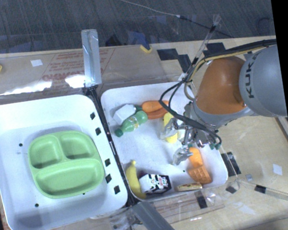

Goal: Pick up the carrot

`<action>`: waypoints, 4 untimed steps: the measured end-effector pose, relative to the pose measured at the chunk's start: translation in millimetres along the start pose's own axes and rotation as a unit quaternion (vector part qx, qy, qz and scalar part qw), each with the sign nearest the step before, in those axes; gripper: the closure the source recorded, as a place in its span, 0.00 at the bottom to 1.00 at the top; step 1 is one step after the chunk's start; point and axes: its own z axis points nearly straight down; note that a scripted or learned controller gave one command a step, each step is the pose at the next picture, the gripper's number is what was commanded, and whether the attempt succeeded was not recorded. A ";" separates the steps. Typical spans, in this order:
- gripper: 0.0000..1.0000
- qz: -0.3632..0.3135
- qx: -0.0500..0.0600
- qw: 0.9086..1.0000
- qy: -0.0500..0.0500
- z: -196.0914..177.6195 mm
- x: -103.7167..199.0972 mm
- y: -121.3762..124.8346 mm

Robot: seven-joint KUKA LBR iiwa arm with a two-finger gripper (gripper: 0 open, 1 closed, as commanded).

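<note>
Two orange things lie in the right bin. A smooth, elongated one, which looks like the carrot, rests near the back wall beside a green bottle. A chunkier ridged orange piece lies near the front right corner. My gripper hangs low over the bin's right half, just left of and above the ridged piece's top end and well in front of the back carrot. I see nothing held in it. The arm's orange band covers the bin's right rim.
The right bin also holds a white lump, a yellow item under the wrist, a banana, a black-and-white carton and a tan bread-like piece. The left bin holds a green divided plate.
</note>
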 end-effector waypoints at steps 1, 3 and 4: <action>0.00 -0.187 -0.001 0.982 0.001 -0.2 15.3 0.5; 0.00 -0.061 0.000 0.998 0.000 -0.5 1.5 -0.1; 0.00 -0.237 -0.001 0.972 0.002 0.3 33.7 0.5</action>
